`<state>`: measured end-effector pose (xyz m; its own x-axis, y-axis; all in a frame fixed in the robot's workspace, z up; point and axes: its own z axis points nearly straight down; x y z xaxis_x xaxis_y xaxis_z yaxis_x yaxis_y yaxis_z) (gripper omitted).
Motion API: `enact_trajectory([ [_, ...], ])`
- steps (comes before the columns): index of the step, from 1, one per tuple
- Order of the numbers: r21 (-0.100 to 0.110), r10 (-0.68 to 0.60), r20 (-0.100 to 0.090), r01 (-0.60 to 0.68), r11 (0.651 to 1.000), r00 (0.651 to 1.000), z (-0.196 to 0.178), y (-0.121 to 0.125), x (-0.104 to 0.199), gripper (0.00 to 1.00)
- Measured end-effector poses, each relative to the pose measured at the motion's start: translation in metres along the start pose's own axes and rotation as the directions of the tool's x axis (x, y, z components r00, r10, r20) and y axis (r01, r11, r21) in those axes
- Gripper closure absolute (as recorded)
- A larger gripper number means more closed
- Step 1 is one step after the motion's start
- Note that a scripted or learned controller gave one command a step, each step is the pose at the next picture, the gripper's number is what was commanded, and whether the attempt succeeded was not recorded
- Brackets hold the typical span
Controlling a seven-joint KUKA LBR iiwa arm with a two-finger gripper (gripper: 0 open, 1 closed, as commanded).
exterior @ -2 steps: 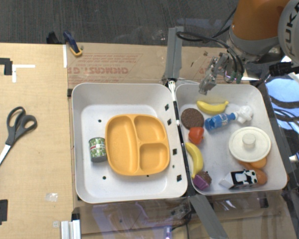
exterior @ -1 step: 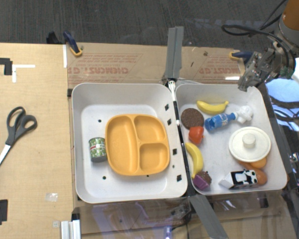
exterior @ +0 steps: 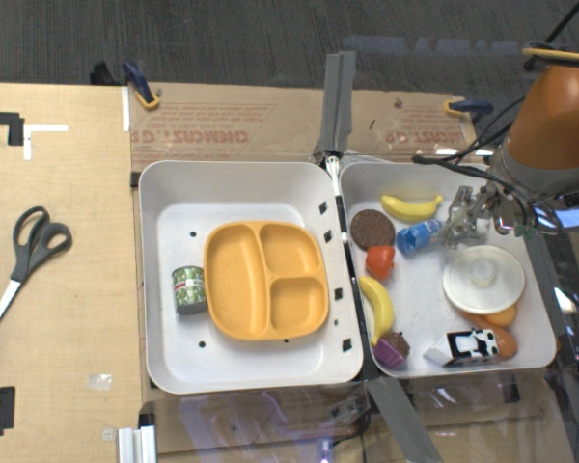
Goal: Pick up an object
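The single overhead view looks down on two shallow white bins set side by side on a bench. The left bin bears a yellow divided plate with three compartments, lying flat near the middle, and a small green can lying just beside the plate's left edge.

The right bin holds the loose things. A banana lies near the far wall, with a round brown disc just left of it and below. A blue bottle lies tilted beside the disc, and a red tomato-like ball sits under it. A second banana runs along the bin's left wall, ending near a purple piece. A white bowl rests upside down over something orange. A black-and-white cow-patterned carton lies near the front wall.

The arm comes in from the right, its orange band high above the bin. The gripper hangs just right of the blue bottle and just above the white bowl; how far its fingers are apart cannot be told, and nothing is seen between them.

On the bench left of the bins lie black-handled scissors.
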<state>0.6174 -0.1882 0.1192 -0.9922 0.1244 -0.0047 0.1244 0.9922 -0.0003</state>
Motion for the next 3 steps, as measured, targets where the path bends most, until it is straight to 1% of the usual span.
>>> enact_trajectory([
  [1, 0.0, -0.001, 0.0, 0.001, 1.0, 1.0, 0.0, 0.0, 0.0, 0.0],
  [2, 0.0, 0.093, 0.0, -0.093, 0.996, 0.996, 0.026, 0.049, 0.002, 0.0],
  [3, 0.001, 0.344, -0.002, -0.344, 0.939, 0.939, 0.027, 0.063, 0.034, 0.0],
])
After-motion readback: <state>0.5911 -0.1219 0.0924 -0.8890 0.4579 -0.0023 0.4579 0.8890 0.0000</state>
